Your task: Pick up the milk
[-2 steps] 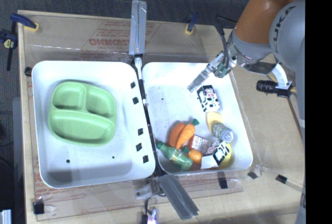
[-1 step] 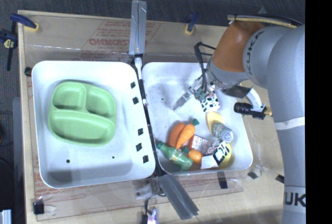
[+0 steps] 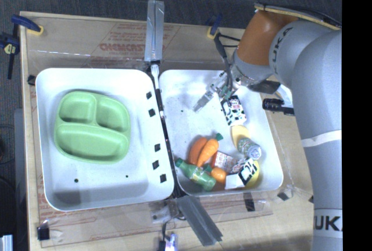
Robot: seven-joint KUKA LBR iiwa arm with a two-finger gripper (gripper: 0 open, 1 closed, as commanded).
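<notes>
Nearest the camera, along the front edge of the right-hand shallow white bin (image 3: 174, 88), lies a huddle of toy groceries: a green plastic bottle (image 3: 196, 173) on its side, two orange carrots with green tops (image 3: 203, 150) leaning over it, a small red-and-white packet (image 3: 222, 160), and a yellow banana-like piece with a black-and-white label (image 3: 250, 173) in the front right corner. Just behind that, a yellow-and-silver can (image 3: 245, 144) rests near the right wall. The white milk carton with black cow patches (image 3: 233, 111) lies further back along the right side of the same bin, tilted on the bin floor. The grey two-finger gripper (image 3: 209, 97) hangs over the rear middle of this bin, just beside the carton's upper end, with one finger (image 3: 202, 103) reaching out toward the bin's centre; whether the jaws are parted or closed cannot be told, and the carton is not seen between them. The left-hand shallow white bin (image 3: 46, 81) carries a light green divided plastic tray (image 3: 93, 126) toward its back left.
</notes>
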